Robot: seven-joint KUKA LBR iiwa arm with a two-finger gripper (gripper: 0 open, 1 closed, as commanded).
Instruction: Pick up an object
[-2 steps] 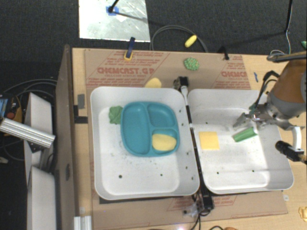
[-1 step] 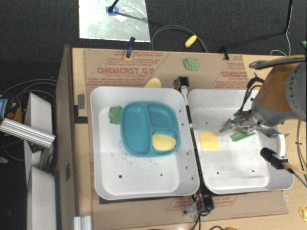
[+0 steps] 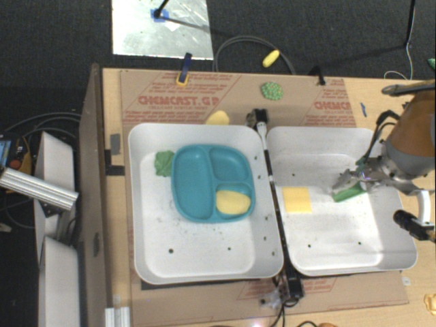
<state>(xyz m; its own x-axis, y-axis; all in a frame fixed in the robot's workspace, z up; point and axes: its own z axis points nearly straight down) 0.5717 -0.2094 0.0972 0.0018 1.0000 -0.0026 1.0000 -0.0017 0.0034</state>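
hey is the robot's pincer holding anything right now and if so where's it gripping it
It cannot be told for sure. The pincer is down in the right bin, right at a green piece, which pokes out just below its tips; whether it is gripped is unclear.

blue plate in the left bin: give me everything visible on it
The blue plate is a teal, rounded-square divided tray that looks like moulded plastic, with one large compartment on the left and two smaller ones on the right. It lies flat on the floor of the left bin, slightly rotated. A yellow piece sits in its lower right compartment. A green leafy piece lies against its upper left edge, outside the plate.
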